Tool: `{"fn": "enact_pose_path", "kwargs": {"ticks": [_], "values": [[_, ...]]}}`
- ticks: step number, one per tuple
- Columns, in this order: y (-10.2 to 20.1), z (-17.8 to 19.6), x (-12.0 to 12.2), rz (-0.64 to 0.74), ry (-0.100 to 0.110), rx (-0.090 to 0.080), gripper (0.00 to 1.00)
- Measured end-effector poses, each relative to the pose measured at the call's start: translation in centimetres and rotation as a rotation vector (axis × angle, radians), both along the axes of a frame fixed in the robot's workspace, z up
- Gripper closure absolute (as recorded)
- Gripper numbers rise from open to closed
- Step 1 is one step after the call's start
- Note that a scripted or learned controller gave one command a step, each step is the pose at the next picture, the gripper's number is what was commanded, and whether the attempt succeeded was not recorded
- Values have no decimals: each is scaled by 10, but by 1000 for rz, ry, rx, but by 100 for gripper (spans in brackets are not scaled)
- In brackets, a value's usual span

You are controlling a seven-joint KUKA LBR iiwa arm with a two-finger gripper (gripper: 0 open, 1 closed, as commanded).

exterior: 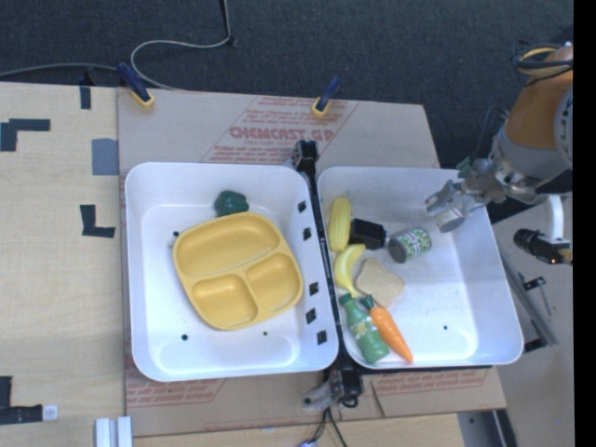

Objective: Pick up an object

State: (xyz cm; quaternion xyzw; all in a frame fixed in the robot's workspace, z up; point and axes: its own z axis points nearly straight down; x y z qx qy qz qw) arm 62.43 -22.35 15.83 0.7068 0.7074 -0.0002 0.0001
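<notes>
- a pale wood worktop (56,277) carries a brown cardboard sheet (270,133) with red print, pinned at its far edge by two yellow-and-blue clamps (326,96); dark carpet lies beyond, with a thin cable (177,45) looping over it.
- two shallow white bins sit side by side on the cardboard, joined by black clips along their shared edge.
- the left bin (149,343) holds a yellow three-compartment tray (237,270), smooth and rounded, with a small dark green lump (231,202) touching its far rim.
- the right bin (484,333) holds the pickable things, clustered toward its left side: a yellow banana (339,222), a second curved yellow piece (348,265), a black cylinder (367,235), a small tin can (410,244) lying on its side, a tan bread-like slice (380,283), a green bottle (363,329) and an orange carrot (392,333) lying just beside it.
- the grey arm with an orange band reaches in from the right; its hand (451,207) hangs over the right bin's far right part, fingers spread and pinching nothing, near the can but apart from it.
</notes>
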Motion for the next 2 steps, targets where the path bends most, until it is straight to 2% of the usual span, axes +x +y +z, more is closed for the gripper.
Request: {"fn": "enact_pose_path", "kwargs": {"ticks": [1, 2], "values": [[28, 29, 21, 1, 0, 0, 100], [102, 17, 9, 2, 1, 1, 100]]}}
